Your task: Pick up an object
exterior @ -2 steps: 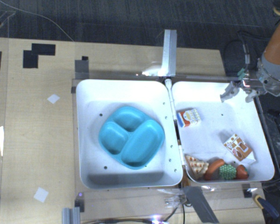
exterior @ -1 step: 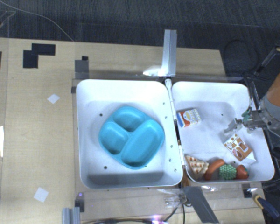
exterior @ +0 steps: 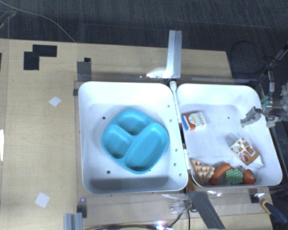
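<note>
Closest to us, reaching in over the right rim of the right bin (exterior: 216,89), the gripper (exterior: 250,116) hangs above the bin's far right corner. Whether it is open or closed we cannot tell at this size and angle, and we see nothing held in it. We judge the task to be in its approach step: no object is picked yet, and the arm is poised above bare white floor rather than above any item.

Nearest the gripper lies a patterned packet (exterior: 245,151), flat on the bin floor and a little toward the near wall. It sits apart from everything else, so we judge it the easiest target: the next move calls for a short shift over it, a wrist turn to suit its slanted lie, and a straight descent. Being flat, it may slip out of a pinch.

Farther off, near the divider between the bins, a small carton (exterior: 194,120) with a red and white face lies alone, also free on all sides.

Along the near wall a cluster crowds the corner: a waffle-like piece (exterior: 200,167), an orange sausage shape (exterior: 221,170), a green knobbly ball (exterior: 234,176) and a red item (exterior: 249,177), touching or nearly so. Wall and neighbours would hinder a grasp there.

Beyond the divider, the left bin (exterior: 125,86) holds a blue divided plate (exterior: 135,140), well apart from the gripper.
</note>
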`<state>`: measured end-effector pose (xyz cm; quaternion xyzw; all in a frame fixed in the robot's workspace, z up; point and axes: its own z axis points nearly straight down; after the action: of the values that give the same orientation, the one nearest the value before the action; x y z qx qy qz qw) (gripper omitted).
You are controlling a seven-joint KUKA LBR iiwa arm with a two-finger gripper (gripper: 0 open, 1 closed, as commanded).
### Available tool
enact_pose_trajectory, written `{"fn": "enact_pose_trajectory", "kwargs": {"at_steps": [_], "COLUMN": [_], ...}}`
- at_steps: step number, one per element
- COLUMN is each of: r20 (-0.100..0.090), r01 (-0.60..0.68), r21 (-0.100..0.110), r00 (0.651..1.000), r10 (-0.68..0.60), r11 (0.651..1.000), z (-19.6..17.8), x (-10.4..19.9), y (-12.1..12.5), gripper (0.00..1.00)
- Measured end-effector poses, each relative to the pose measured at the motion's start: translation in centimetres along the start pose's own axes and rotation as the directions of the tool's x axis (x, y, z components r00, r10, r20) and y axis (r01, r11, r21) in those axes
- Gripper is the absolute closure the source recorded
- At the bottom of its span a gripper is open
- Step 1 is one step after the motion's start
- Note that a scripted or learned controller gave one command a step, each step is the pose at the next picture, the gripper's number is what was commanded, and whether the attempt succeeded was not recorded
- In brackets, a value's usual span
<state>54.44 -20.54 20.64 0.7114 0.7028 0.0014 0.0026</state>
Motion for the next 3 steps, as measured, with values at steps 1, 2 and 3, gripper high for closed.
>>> {"fn": "enact_pose_trajectory", "kwargs": {"at_steps": [1, 2, 3], "r20": [0.0, 0.0, 0.005], "r01": [0.0, 0.087, 0.146], "r21": [0.001, 0.0, -0.01], "r00": [1.0, 0.996, 0.989], "r10": [0.0, -0.087, -0.146], "r11": [1.0, 0.996, 0.989], "z": [0.0, 11.1, 11.6], "x": [0.0, 2.0, 1.6], "y": [0.0, -2.8, -5.3], "gripper": [0.0, 0.0, 0.0]}}
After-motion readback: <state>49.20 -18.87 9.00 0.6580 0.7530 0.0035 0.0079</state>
